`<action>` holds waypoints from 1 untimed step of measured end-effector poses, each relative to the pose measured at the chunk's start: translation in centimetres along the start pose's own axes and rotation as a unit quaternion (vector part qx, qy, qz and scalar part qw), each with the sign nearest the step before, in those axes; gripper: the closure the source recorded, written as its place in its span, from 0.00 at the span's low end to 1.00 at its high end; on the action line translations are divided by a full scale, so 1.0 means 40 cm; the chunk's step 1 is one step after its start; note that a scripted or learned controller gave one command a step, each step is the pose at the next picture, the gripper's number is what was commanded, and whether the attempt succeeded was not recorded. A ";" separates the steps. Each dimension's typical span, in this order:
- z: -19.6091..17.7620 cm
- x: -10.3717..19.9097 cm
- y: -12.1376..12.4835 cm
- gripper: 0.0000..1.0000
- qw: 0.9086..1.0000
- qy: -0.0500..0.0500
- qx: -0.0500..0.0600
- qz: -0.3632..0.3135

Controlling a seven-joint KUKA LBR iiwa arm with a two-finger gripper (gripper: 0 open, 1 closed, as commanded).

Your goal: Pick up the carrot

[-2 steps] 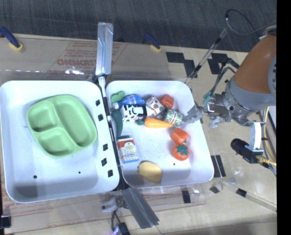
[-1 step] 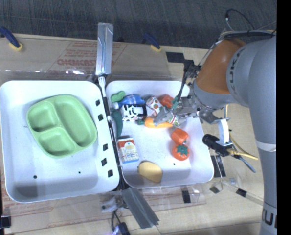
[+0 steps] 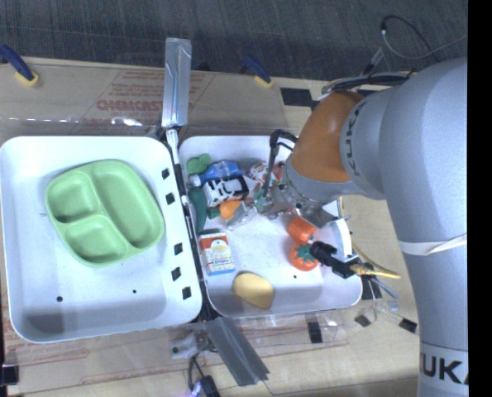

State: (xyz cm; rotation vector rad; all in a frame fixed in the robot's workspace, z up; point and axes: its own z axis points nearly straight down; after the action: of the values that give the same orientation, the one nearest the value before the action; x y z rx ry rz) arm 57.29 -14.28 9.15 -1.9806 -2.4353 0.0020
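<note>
carrot point(image 3: 230, 209) in right bin point(image 3: 266, 303), gripper point(image 3: 266, 198) beside it (finger state unclear)

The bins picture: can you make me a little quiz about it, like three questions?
1. True or false: the green divided plate lies in the left bin.
2. Which thing sits nearest the front wall of the right bin? A) the yellow potato-shaped lump B) the small orange-and-white box C) the tomato
3. Fill in: the arm's orange band hangs over the ___ bin.

Key: 1 true; 2 A; 3 right.
</note>
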 end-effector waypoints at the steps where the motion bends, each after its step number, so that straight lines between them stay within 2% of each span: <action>1: 0.003 0.121 0.020 0.00 0.991 0.001 0.003 0.132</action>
State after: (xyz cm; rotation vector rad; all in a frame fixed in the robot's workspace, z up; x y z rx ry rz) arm 57.10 -9.40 9.04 -2.2807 -2.1495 0.0076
